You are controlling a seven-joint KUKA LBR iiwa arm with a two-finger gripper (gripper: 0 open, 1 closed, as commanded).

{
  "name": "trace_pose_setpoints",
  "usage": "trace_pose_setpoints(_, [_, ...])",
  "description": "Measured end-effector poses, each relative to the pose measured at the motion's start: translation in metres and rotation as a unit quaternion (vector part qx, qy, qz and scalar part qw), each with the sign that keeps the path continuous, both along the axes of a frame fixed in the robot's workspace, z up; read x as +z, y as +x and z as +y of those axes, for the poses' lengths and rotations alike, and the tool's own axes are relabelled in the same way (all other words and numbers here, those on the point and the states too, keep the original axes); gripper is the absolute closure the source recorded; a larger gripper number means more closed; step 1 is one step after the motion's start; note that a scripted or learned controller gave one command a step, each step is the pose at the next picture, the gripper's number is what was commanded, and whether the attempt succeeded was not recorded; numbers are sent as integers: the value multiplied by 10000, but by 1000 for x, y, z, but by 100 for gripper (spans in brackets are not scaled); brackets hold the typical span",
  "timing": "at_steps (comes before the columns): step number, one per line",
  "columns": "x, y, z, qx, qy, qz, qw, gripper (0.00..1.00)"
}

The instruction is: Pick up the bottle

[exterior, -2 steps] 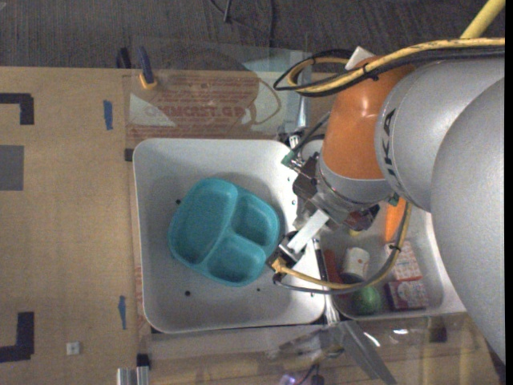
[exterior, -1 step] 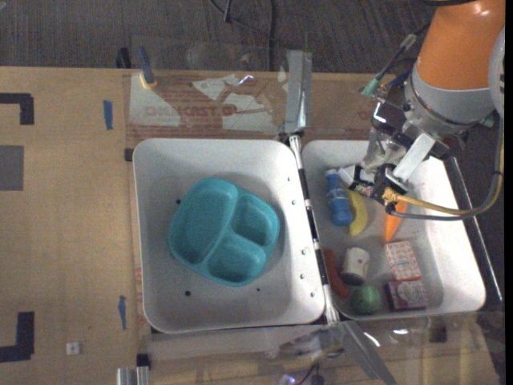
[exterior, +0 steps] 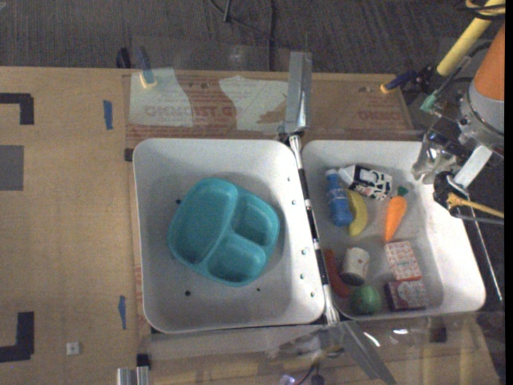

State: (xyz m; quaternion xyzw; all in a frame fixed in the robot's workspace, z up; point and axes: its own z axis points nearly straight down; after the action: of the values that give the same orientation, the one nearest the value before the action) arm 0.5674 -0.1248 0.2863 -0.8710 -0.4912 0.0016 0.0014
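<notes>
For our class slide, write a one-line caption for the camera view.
Gripper at the right bin's edge; blue bottle lies untouched beside a banana and carrot.

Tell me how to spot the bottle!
Look in the right-hand white bin, near its top left corner. The bottle lies there beside a yellow banana. It is the only blue thing in that bin.

Small blue plastic bottle (exterior: pixel 337 198) with white cap: lying on its side, cap toward the far edge, in the upper left part of the right-hand shallow white bin (exterior: pixel 461 283), touching a yellow banana (exterior: pixel 358 215) along its right.
</notes>
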Motion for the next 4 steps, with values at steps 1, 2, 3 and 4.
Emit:
trace_pose_setpoints(1, [-103,19,-60,620,-1,-9,9981,100])
trace_pose_setpoints(2, [-17,100,-52,-865,-12,-22,9962,100])
trace_pose_setpoints(3, [79,58,27,-2175,-11,-22,9760,100])
trace_pose_setpoints(4, [23,61,35,-3618,-13,11,9323,100])
